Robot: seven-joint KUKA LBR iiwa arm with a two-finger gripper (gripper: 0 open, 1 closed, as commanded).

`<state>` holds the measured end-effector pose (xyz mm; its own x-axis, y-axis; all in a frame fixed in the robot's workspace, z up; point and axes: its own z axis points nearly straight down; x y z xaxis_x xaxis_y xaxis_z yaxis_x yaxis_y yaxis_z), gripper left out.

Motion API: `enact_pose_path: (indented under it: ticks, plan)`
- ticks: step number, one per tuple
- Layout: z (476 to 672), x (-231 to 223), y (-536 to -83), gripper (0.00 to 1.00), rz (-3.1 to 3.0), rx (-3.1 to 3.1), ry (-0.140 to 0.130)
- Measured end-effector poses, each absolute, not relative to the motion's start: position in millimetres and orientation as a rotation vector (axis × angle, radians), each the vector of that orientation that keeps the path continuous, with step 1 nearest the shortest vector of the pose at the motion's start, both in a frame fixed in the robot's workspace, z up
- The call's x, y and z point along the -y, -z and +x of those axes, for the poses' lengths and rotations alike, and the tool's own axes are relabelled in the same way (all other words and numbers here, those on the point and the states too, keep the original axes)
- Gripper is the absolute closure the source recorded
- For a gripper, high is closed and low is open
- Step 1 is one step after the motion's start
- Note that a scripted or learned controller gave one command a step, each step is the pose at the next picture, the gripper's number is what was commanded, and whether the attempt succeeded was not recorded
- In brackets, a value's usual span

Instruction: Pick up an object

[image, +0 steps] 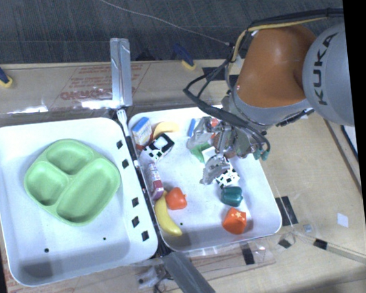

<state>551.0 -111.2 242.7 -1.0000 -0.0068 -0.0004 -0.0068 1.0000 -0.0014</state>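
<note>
My gripper (215, 169) hangs low over the middle of the right bin (255, 167), under the grey and orange arm (279, 67). Just below it lie a white die with black spots (227, 179) and a teal object (231, 197). A green item (198, 150) sits right beside the gripper's upper left. Further toward the front edge rests an orange object (234, 220). I see nothing clearly held in the gripper.
The right bin's left side holds a banana (167, 219), a red-orange object (175, 198), a slim tube (154, 178), a black and white die (158, 149) and a blue-topped container (141, 127). A green divided plate (73, 180) lies in the left bin (25, 256).
</note>
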Motion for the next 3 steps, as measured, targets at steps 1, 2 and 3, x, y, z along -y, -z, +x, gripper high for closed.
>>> enact_pose_path:
  ticks: [1, 2, 3]
  plan:
    - [538.5, 96.5, -131.7, 0.00, -0.208, -3.141, -0.004]
    - [546.6, 173.9, -195.1, 0.00, -0.402, -3.111, 0.004]
    - [563.5, 195.5, -92.6, 0.00, -0.514, -3.096, 0.001]
